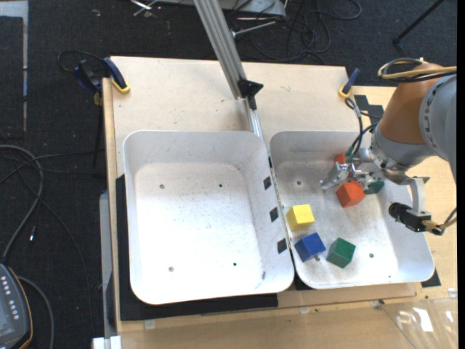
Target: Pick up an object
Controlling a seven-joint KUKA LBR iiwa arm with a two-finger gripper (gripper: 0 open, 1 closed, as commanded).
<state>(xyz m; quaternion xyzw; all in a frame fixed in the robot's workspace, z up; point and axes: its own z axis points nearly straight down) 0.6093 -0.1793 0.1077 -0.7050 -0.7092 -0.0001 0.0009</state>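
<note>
Stage: approach to grasp, not yet a lift. The pincer (341, 174) sits low inside the right bin (407, 267), its metal fingers just beside the orange block (351, 194) on that block's upper-left side. Whether the fingers are spread or closed cannot be told at this scale, and nothing shows between them, so no hold is claimed.

Next move, as judged: the tips need to straddle the orange block squarely, close on two flat opposite faces, then rise straight up. The yellow block stands near enough that it could be nudged.

Contents, right bin:
- orange block: small cube, matt, solid colour, upper middle of the bin floor
- yellow block (301, 215): cube, flat faces, near the bin's left wall
- blue block (310, 246): cube, turned at an angle, just below the yellow one
- green block (341, 252): cube, also turned, just beside the blue one
- a small dark green piece (375, 187) right of the orange block, partly hidden by the wrist; shape unclear

Left bin (145, 151): shallow white tray, rounded corners, smooth moulded look, floor speckled with fine dark marks.

Table (182, 93): pale flat board, plain grain-free surface, bearing both bins side by side
</note>
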